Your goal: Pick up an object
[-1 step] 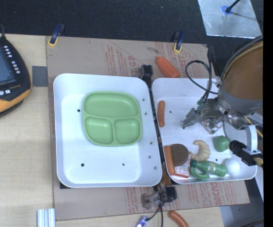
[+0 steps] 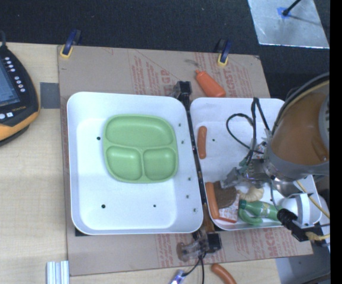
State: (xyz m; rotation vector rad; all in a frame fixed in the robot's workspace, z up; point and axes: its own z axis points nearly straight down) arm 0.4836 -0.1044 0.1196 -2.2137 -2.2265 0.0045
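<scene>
Looking down, you see a pale wooden worktop (image 2: 23, 218) with brown cardboard (image 2: 153, 70) under two glossy white bins (image 2: 82, 158). Your end effector (image 2: 248, 179) hangs over cluttered objects (image 2: 257, 210) at five o'clock; whether it's spread or closed, perhaps gripping, you cannot tell.

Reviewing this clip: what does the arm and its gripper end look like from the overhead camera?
The arm shows as a bulky rounded body with a broad orange-brown band and grey casing at its edge. Thin black cables loop off it over the right bin. Below it sits dark metal gripper hardware, too cluttered to make out finer detail, beside a white cylindrical part.
</scene>
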